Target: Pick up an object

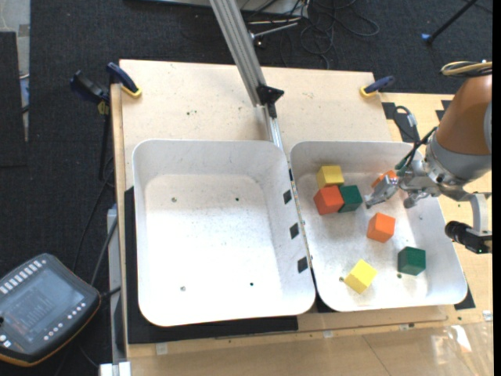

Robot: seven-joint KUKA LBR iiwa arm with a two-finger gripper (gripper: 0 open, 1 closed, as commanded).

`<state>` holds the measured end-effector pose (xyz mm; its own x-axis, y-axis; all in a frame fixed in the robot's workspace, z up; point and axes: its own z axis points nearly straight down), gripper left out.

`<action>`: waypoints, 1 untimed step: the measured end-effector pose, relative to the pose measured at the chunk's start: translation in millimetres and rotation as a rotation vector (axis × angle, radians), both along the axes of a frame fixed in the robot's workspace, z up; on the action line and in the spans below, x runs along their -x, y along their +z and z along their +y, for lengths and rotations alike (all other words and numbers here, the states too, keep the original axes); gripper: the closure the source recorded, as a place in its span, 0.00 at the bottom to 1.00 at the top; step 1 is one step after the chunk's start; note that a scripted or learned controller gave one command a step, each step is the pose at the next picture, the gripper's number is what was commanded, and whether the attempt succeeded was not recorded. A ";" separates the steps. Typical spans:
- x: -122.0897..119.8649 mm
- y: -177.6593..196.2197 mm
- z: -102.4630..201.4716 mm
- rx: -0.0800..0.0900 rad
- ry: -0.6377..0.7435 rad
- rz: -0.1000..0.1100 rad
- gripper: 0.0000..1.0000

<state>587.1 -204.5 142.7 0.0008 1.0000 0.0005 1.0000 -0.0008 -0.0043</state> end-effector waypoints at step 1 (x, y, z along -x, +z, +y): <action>-1.8 13.2 -0.4 0.002 0.001 -0.007 1.00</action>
<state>588.9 -204.9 155.9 0.0002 1.0000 -0.0015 1.0000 -0.0002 0.0025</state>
